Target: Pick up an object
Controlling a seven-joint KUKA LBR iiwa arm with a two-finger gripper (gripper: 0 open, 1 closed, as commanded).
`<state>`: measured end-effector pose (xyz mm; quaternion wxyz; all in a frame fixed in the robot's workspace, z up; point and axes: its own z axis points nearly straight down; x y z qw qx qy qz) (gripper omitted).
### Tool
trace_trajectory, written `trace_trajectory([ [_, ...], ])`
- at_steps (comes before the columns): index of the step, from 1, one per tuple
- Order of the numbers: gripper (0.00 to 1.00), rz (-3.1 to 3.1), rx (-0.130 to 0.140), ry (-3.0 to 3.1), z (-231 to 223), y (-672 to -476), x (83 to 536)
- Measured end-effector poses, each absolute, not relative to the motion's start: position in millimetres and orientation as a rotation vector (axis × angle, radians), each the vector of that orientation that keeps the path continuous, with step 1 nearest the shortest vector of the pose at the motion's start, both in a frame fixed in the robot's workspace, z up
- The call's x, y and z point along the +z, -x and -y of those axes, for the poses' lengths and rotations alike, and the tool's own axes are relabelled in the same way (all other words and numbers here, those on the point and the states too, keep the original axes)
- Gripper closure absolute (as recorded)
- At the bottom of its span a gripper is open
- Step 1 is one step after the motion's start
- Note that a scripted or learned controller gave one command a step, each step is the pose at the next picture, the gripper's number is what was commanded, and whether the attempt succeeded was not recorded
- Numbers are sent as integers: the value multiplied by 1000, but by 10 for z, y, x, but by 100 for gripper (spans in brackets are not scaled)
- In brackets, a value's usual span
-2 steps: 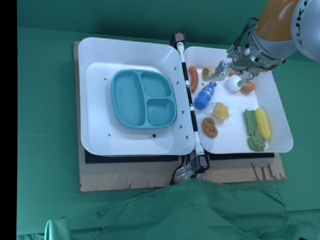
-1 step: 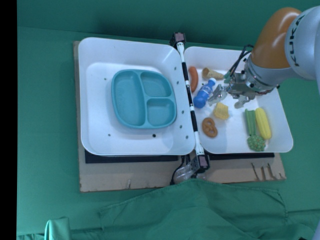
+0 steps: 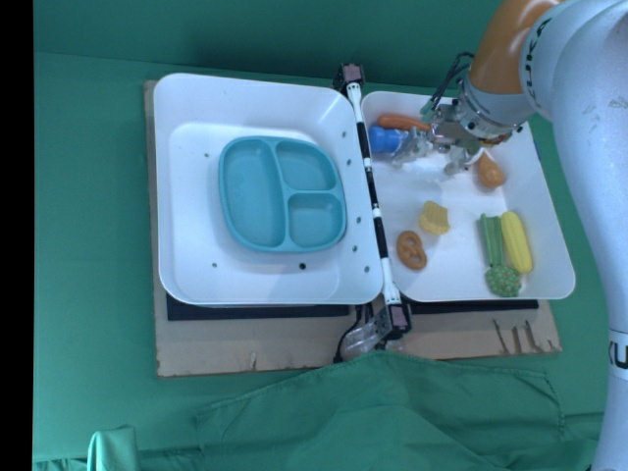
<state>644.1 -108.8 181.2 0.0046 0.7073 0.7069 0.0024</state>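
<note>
While the left bin (image 3: 196, 263) carries a teal divided plate (image 3: 283, 193), the right bin (image 3: 549, 263) holds a carrot (image 3: 402, 122), blue piece (image 3: 385, 139), orange lump (image 3: 490, 173), yellow block (image 3: 434, 218), pretzel (image 3: 411, 249), corn (image 3: 516, 240) and greens (image 3: 497, 263). The gripper (image 3: 440, 152) hovers low among the back items; whether anything sits in its jaws, I cannot tell.

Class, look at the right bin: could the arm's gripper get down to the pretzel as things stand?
Probably yes. The pretzel lies flat and apart from its nearest neighbour, the yellow toy, with nothing over it, and the gripper hangs over the same bin.
</note>
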Motion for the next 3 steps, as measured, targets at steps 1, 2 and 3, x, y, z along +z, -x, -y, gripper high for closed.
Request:
trace_trajectory([
  [1,0,-2215,-1,-2228,1050,-5838,2140],
  [2,0,-2217,-4,-2228,979,-5371,1993],
  [3,100,-2209,6,-2224,990,-5405,2121],
])
